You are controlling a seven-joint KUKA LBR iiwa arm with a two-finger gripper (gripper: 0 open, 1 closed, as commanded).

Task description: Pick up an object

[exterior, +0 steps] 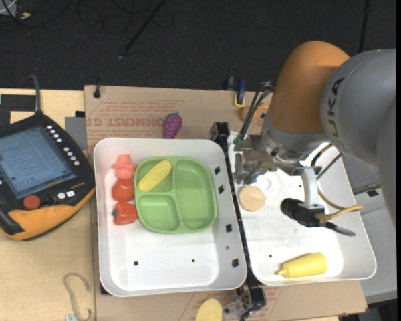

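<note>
Corn point(154, 174) in green tray point(187, 209)

Tan counter point(27, 273) carries a cardboard sheet point(134, 116) with two white bins side by side on it: left bin point(160, 266) at centre, right bin point(347, 259) toward 3 o'clock. Teach pendant point(33, 172) lies at 9 o'clock, metal hook point(77, 293) at 7, purple toy point(172, 124) on the cardboard toward 12, yellow object point(209, 309) at 6.
</note>
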